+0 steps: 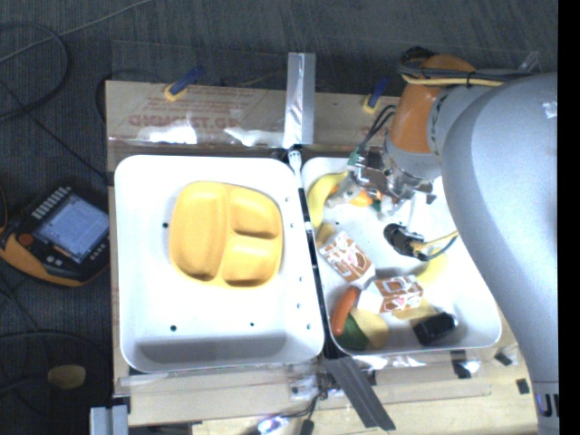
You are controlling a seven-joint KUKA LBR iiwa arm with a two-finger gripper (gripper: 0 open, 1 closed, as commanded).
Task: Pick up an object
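Camera view looks down on the gripper (376, 188), which hangs low over the far end of the right bin (482, 326). Whether it is open or closed cannot be told from this angle, and nothing can be seen in its grasp.

Just beside the gripper, on its left in the view, lies a banana (319, 196), curved along the bin's wall; the view does not settle whether the two touch. Nearer the camera than the gripper sits a red-and-white carton (347, 257), tilted, and further on a second carton (399, 294) of the same pattern. A carrot (344, 308) lies beyond the first carton, well apart from the gripper. Furthest from the gripper, by the near corner, rests a small black object (435, 326).

Well to the gripper's left, a yellow divided tray (225, 232) lies in the left bin (145, 333).
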